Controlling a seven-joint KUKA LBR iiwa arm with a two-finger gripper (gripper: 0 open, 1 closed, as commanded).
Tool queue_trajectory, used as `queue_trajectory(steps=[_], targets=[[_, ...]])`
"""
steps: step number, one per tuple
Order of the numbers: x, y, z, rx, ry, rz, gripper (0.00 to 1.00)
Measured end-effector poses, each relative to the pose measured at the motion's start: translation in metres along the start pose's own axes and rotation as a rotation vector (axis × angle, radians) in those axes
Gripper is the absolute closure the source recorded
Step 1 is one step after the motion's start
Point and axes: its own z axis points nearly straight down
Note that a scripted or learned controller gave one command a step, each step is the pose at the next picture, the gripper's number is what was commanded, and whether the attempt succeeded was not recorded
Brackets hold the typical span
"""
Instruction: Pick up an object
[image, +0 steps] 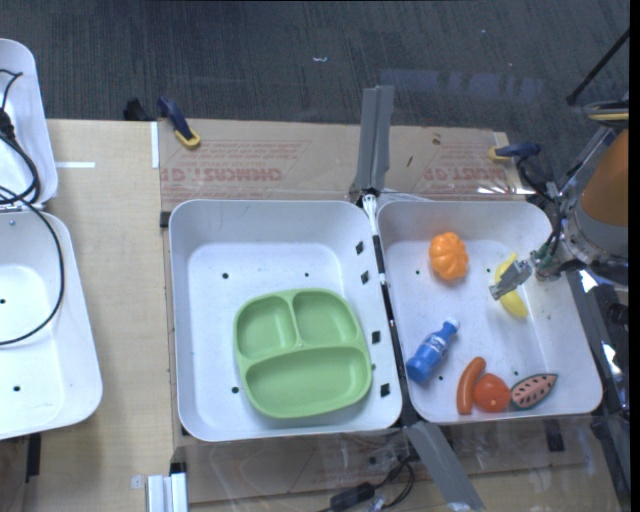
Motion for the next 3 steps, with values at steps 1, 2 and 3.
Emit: queue_trajectory(steps=[1,2,3], targets=[[0.013,0.015,0.031,0.007,0.001,0.169,0.00],[0.012,0.016,0.022,0.006,0.000,0.167,1.00],[0.039,0.049,-0.061,0.006,-0.001,0.110,1.00]])
